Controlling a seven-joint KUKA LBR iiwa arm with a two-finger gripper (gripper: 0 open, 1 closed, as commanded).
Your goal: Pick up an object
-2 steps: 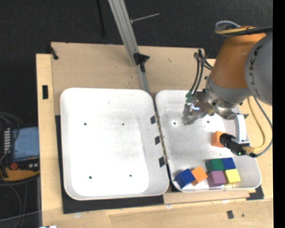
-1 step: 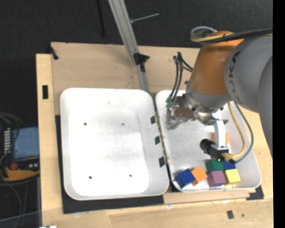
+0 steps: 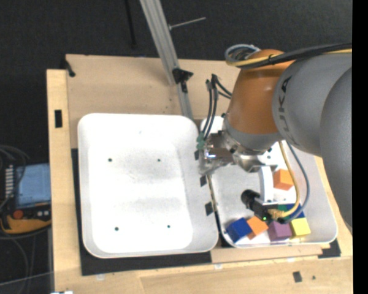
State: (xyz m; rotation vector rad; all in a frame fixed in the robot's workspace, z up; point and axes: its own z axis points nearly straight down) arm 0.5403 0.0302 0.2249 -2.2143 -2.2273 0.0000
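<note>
Reaching in over the right bin (image 3: pixel 328 222), I hang above its upper half, my grey arm (image 3: pixel 319 103) and orange band (image 3: pixel 254 90) covering much of its floor from the camera's slant. My gripper (image 3: pixel 224 155) sits low against the bin's inner edge, close to the wall it shares with the left bin (image 3: pixel 141 185), and the wrist body hides its tips, so I cannot tell how it stands or whether anything is in its grasp. No block is visibly caught there. The objects I could pick lie toward the near end of the right bin, clustered along its front wall: a blue block (image 3: pixel 238 228) nearest the shared wall, an orange block (image 3: pixel 256 225) touching it on the far side from that wall, a purple block (image 3: pixel 279 229) next along, and a yellow block (image 3: pixel 300 226) beyond that, toward the bin's outer corner. A second orange block (image 3: pixel 283 179) sits further back in the bin, just beside my wrist, resting against a white piece (image 3: pixel 267 185). A black piece (image 3: pixel 253 199) lies between that orange block and the front cluster. Cables (image 3: pixel 297 192) loop down from my wrist over the same bin.
</note>
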